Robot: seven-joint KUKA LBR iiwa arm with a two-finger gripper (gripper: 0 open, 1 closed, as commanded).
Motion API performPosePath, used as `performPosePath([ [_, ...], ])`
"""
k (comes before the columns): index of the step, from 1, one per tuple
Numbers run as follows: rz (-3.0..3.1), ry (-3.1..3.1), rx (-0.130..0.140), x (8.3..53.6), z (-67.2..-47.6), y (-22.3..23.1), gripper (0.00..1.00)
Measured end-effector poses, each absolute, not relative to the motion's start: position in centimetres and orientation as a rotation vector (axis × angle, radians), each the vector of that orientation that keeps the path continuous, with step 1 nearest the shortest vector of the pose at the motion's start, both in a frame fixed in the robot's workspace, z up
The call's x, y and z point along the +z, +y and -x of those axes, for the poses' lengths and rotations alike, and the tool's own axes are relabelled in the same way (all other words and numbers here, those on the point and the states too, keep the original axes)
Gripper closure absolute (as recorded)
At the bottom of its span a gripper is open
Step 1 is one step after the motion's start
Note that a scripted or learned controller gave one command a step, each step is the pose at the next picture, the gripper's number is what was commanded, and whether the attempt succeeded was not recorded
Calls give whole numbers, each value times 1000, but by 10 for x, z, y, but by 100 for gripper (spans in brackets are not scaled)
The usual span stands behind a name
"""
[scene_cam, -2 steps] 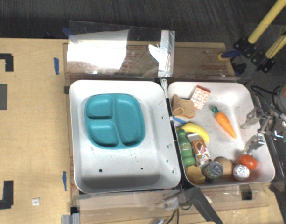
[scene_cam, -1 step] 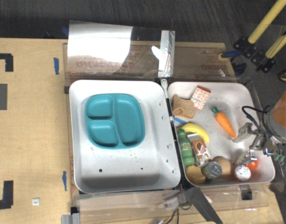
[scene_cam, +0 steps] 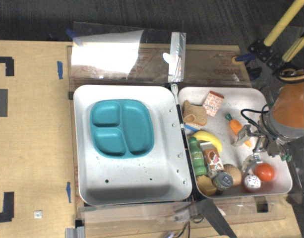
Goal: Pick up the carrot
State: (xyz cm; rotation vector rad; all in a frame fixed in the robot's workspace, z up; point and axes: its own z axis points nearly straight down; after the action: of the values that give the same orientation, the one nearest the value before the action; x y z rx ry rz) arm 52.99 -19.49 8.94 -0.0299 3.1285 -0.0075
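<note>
Camera view: gripper [scene_cam: 249,139] hanging low over right bin [scene_cam: 285,185], fingers spread apart, gripping nothing. Carrot [scene_cam: 234,126] lying on bin floor just left of fingers, seemingly touching upper finger [scene_cam: 242,133]. Banana [scene_cam: 209,139], green bottle [scene_cam: 197,157], tomato [scene_cam: 264,172] sitting in same bin. Teal divided tray [scene_cam: 123,128] resting in left bin [scene_cam: 87,182].
</note>
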Motion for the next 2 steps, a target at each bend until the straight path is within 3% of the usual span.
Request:
performPosePath([
  [1, 33, 3117, -11, 102, -533, -194, 100],
  [2, 36, 3129, -1, 89, -670, -194, 100],
])
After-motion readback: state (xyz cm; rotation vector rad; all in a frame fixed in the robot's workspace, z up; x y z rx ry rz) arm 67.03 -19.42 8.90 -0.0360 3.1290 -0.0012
